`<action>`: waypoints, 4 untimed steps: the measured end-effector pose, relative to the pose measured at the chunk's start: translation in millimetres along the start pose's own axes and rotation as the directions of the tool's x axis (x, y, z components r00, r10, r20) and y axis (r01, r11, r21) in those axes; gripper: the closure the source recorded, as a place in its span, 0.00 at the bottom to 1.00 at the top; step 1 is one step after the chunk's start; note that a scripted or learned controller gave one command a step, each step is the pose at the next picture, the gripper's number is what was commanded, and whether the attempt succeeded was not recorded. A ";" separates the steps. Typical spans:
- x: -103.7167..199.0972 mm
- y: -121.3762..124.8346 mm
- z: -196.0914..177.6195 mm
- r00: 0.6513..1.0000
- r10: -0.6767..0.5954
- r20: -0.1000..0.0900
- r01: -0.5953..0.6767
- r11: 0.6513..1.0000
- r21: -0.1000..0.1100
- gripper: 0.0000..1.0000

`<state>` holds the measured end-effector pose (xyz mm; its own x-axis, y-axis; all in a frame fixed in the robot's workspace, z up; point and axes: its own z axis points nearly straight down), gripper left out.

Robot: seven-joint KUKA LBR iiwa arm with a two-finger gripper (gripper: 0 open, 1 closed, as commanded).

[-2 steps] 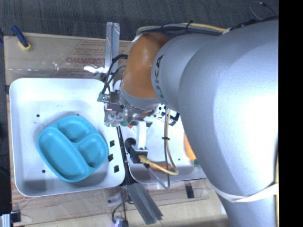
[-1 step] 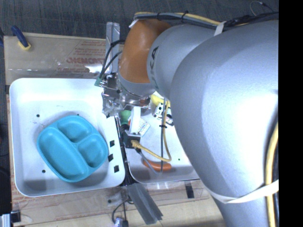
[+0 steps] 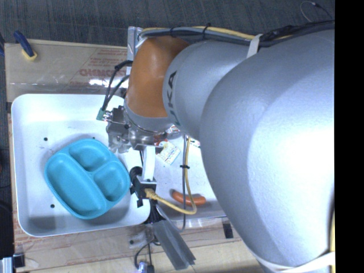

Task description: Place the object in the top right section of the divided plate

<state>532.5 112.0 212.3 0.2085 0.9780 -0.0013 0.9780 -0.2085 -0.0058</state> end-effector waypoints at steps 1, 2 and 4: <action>-40.4 -47.2 -12.3 0.992 0.124 0.000 -0.124 0.992 0.000 1.00; -89.9 -38.5 -131.2 0.967 0.254 -0.003 -0.254 0.967 -0.004 1.00; -38.6 -44.1 -2.7 0.959 0.284 0.002 -0.284 0.959 0.002 1.00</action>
<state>481.3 83.5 215.3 0.4774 0.8787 -0.0047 0.8786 -0.4775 -0.0069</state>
